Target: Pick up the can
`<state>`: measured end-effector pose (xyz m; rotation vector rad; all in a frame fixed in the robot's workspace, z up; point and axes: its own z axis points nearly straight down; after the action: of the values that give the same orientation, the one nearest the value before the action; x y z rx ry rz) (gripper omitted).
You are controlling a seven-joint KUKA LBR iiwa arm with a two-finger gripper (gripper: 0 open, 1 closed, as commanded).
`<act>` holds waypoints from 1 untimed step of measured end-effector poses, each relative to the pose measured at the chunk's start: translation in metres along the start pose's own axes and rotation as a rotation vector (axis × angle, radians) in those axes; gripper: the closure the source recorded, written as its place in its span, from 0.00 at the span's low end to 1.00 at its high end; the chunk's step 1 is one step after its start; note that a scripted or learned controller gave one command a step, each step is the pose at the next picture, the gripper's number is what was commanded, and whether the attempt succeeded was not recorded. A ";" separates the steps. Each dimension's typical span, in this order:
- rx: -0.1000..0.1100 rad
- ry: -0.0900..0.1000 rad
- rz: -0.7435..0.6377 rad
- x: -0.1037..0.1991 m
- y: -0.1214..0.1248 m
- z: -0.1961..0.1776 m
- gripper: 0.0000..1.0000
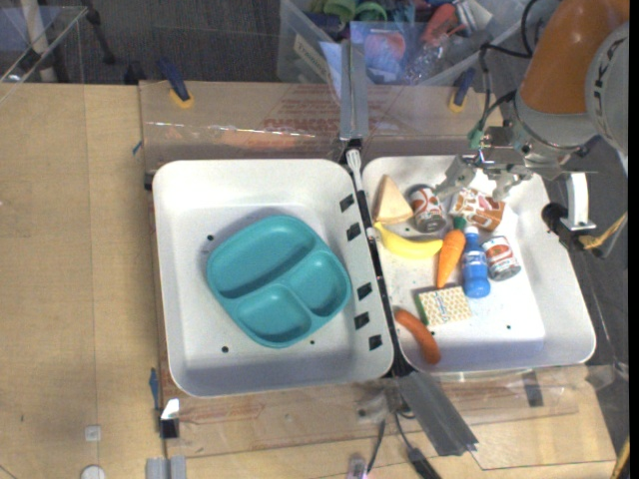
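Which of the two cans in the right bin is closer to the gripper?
The can beside the cheese wedge, just left of the gripper; the other can lies lower, by the blue bottle.

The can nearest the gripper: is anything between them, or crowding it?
Nothing visible lies between the gripper and the can. The can is crowded, though: a wedge-shaped food item to its left, the banana in front, and a small carton to its right.

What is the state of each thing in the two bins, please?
Teal divided plate: flat in the left bin.
Can: on its side, right bin.
Second can: on its side.
Banana: lying flat.
Carrot: lying flat.
Blue bottle: lying down.
Gripper: above the cans.
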<state>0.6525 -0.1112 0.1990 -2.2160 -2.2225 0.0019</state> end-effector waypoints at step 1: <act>-0.025 -0.006 -0.093 0.014 0.020 0.077 0.00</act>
<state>0.6720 -0.0968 0.1217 -2.1243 -2.3396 -0.0186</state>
